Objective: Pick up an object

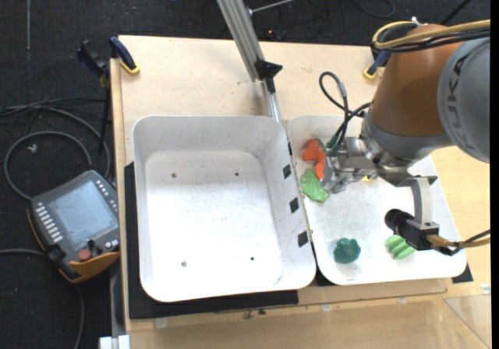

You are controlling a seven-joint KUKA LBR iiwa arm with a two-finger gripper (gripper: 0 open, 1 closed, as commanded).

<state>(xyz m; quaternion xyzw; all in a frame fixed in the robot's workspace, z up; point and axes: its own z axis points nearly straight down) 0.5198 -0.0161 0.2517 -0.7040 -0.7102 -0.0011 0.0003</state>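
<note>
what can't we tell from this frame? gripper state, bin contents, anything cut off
- Two-finger gripper: small and dark among the wrist hardware, so its state is unreadable.
- Light green soft lump and orange object: partly covered by the gripper; shapes unclear.
- Right white bin: upper part hidden under the grey and orange arm.
- Bright green ridged piece: partly behind a black fitting.

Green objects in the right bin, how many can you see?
3. A light green object lies near the bin's left wall by the gripper, a dark green object sits near the front edge, and a bright green object lies further right. The arm may hide others.
</note>
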